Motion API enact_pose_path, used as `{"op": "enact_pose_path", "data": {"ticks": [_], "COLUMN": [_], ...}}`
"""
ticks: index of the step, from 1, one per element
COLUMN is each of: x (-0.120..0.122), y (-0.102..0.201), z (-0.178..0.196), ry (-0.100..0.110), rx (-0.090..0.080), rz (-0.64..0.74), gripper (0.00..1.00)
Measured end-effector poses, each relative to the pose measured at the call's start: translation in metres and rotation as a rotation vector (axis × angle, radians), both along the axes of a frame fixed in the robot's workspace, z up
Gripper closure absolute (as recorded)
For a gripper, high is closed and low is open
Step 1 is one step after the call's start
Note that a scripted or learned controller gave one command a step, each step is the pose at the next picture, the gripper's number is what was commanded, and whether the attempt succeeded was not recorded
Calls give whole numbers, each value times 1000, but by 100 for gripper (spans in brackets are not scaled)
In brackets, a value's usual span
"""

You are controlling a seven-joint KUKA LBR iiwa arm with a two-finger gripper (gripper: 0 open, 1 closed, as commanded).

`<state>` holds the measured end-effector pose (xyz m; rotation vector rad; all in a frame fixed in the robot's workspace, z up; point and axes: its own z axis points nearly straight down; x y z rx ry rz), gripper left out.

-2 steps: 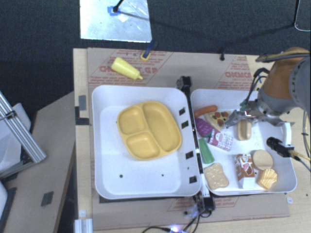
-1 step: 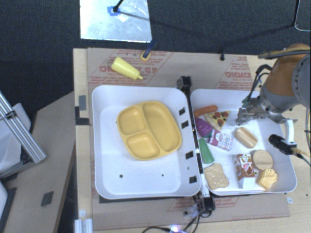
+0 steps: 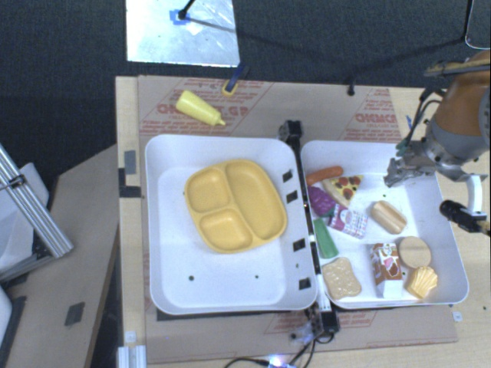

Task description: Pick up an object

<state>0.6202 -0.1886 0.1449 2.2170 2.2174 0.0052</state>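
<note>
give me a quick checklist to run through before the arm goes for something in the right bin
1. End effector over the right bin: ok, near its upper right side.
2. End effector free of any item: cannot tell.
3. Closest target exposed: ok, the bread roll lies alone on bare floor.
4. Other items crowded: not ok, the pizza slice, sausage and purple item sit bunched together.
5. Yellow tray out of the way: ok, it lies in the left bin.

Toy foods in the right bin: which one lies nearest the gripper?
The hot dog bun, just below-left of the gripper; the pizza slice and sausage lie farther left.
</note>
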Motion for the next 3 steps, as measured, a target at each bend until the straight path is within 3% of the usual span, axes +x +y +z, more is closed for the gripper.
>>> {"op": "enact_pose_path", "data": {"ticks": [1,2,3], "x": [1,2,-25], "y": [-3,-3,40], "z": [65,81,72], "ry": [-3,1,7], "rx": [-1,0,4], "rz": [3,4,7], "gripper": [100,100,100]}}
